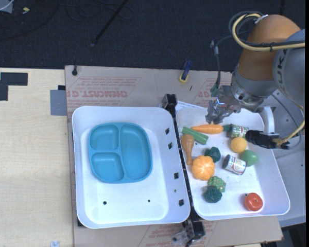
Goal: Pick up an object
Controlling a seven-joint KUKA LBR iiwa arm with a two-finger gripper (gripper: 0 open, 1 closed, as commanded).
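The right bin (pixel 270 189) holds several toy foods. An orange carrot (pixel 208 129) lies near its far edge, with a green stalk (pixel 194 137) and a tan squash (pixel 188 145) to its left. My gripper (pixel 215 116) hangs just above the carrot's right half, at the bin's far side, and nothing shows in its grasp. An orange pumpkin (pixel 203 167) sits mid-bin, next to a dark broccoli piece (pixel 212 154).
The right bin also has a yellow lemon (pixel 238 144), a green lime (pixel 250 157), two small cans (pixel 235 164) (pixel 239 131), two more green pieces (pixel 214 188) and a red tomato (pixel 253 201). In the left bin (pixel 87 199) lies a blue divided plate (pixel 119 152).
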